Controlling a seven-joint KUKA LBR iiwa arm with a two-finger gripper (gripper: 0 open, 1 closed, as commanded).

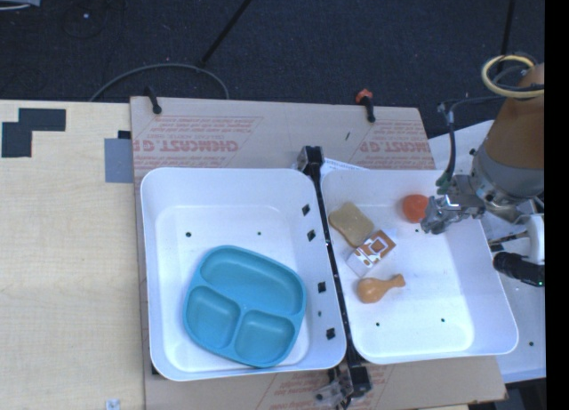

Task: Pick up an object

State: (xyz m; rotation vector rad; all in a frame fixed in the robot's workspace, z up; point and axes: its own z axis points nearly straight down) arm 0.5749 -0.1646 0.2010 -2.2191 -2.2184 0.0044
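End effector [436, 219] sat low over the right bin [462, 333], just beside the orange ball [413, 207]; its opening could not be judged. Nothing seen held. Likely lined up for that ball. Tan block [350, 221], printed card [373, 250] and toy drumstick [380, 288] lay nearby.

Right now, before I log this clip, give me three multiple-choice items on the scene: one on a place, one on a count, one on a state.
1. Where does the blue tray lie?
A. left bin
B. right bin
C. on the cardboard

2. How many things lie in the right bin?
A. two
B. four
C. six

3. How does the gripper stand to the orange ball?
A. carries it over the left bin
B. sits right beside it, low in the bin
C. far from it, over the tray

Key: 1 A, the tray rests in the left bin. 2 B, ball, sponge, card and tan drumstick. 3 B, the gripper is at the ball's right edge.
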